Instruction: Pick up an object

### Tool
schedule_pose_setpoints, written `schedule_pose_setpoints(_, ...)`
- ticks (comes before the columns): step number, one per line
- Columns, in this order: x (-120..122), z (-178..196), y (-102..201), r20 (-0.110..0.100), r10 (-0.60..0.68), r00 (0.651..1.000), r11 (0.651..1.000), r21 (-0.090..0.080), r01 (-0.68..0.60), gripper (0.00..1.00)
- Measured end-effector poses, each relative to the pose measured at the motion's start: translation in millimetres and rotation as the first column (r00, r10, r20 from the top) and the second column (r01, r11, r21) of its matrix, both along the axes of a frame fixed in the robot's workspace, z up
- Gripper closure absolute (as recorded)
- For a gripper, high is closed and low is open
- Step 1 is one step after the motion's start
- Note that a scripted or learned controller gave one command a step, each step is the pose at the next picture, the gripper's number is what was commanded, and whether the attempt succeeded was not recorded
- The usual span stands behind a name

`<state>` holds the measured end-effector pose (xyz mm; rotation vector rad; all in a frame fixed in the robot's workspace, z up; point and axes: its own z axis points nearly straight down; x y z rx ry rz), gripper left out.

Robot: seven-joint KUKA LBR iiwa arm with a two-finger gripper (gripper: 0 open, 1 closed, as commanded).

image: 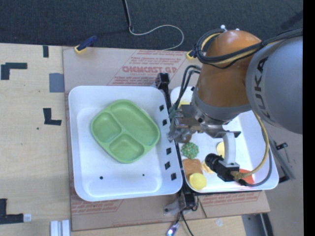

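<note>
The arm (231, 77) reaches in over the right bin (248, 141), and its orange band and grey body cover much of that bin's far half. The gripper (181, 130) hangs at the bin's left side, close to the wall it shares with the left bin (123, 181). From this angle it cannot be told whether the gripper is open or closed, and nothing can be seen held in it.

The small objects lie in the near part of the right bin. A green bumpy ball (190, 150) sits just beside the gripper, on its near side. An orange-brown piece (192, 166) lies just beyond it towards the front, and a yellow ball (198, 182) rests by the front wall, touching or nearly touching that piece. A yellow piece (220, 147) shows farther right, partly hidden by the robot. A red-orange piece (249, 179) lies near the front right corner.

In the left bin a green divided plate (125, 130) lies flat, turned at an angle to the walls and set towards the bin's far half. Both bins rest on a cardboard sheet (142, 68) spread on the wooden desk (29, 146).
</note>
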<state>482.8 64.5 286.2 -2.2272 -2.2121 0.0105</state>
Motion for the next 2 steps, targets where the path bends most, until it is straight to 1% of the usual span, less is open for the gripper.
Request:
schedule_pose_setpoints(1, 1.4, 69.7, 9.2, 0.012, 0.009, 1.000, 1.000, 0.004, -0.009, 1.00)
schedule_pose_setpoints(2, 0.6, 47.2, -34.9, 0.003, 0.003, 1.000, 1.000, 0.001, -0.003, 1.00)
